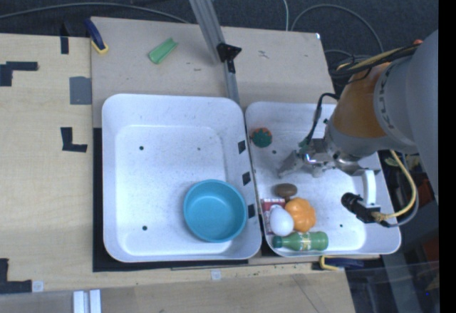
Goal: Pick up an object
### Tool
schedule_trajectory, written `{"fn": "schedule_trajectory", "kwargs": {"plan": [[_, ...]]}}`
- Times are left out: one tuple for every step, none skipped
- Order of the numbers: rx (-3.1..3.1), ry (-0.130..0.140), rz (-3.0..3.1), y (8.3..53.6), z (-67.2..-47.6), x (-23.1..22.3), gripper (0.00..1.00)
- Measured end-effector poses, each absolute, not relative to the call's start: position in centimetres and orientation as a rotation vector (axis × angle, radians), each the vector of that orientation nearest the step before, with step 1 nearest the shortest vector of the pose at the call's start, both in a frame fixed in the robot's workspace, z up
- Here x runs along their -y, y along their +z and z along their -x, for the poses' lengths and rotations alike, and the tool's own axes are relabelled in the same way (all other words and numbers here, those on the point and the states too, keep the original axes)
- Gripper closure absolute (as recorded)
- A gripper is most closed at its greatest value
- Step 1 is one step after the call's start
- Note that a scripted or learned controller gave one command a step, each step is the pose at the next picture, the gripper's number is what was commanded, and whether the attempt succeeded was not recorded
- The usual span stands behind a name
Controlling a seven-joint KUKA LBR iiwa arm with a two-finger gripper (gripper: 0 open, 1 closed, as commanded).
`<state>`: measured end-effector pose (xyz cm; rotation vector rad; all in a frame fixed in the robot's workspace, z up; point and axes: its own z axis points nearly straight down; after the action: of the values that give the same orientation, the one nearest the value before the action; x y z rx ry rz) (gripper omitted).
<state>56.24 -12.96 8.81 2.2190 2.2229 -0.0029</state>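
The right bin holds a small teal and red ball near its far left corner. At its front left lie a brown oval piece, an orange, a white egg, a red box and a green bottle on its side. My gripper hangs low over the middle of this bin, just above the brown piece and to the right of the ball. Its fingers stand open with nothing between them.
The left bin holds a blue bowl at its front right. A slanted metal pole ends at the bins' far edge. On the bench behind lie a green block and a blue clamp. Cables run at the right.
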Motion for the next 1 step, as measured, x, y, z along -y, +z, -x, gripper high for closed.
{"fn": "schedule_trajectory", "kwargs": {"plan": [[-2.225,-0.001,-2.219,9.91,-56.26,12.87,1.0]]}}
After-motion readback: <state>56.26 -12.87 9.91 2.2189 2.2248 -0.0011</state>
